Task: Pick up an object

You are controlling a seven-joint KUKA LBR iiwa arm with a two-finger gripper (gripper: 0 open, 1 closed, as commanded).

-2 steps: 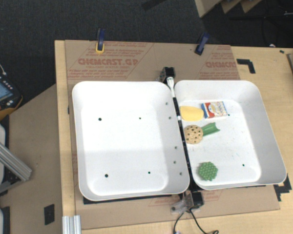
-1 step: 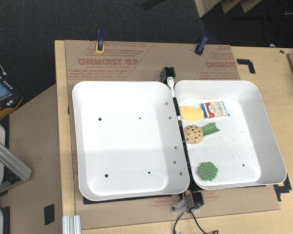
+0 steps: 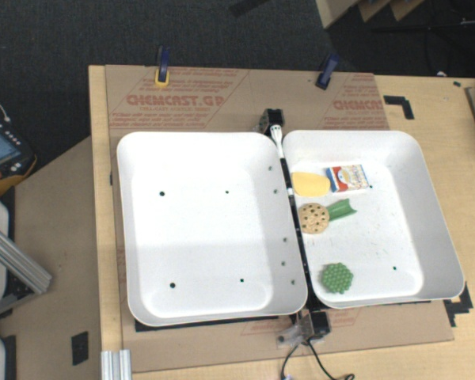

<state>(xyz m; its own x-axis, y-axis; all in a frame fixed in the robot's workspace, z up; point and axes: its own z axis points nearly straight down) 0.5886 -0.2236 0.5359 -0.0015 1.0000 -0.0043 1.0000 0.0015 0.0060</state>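
The right bin (image 3: 412, 212) holds several small objects near its left wall. A yellow piece (image 3: 309, 184) lies beside a small red, white and blue carton (image 3: 347, 178). Below them a round tan cookie with dark spots (image 3: 313, 218) touches a green stick-shaped piece (image 3: 340, 210). A bumpy green ball (image 3: 337, 277) rests near the bin's front edge.
The left bin (image 3: 142, 212) sits against the right one on a brown cardboard sheet (image 3: 222, 93). Two clamps (image 3: 163, 66) (image 3: 328, 70) grip the sheet's far edge. A black clip (image 3: 271, 120) joins the bins at the back, and a cable fitting (image 3: 310, 327) sits at the front.
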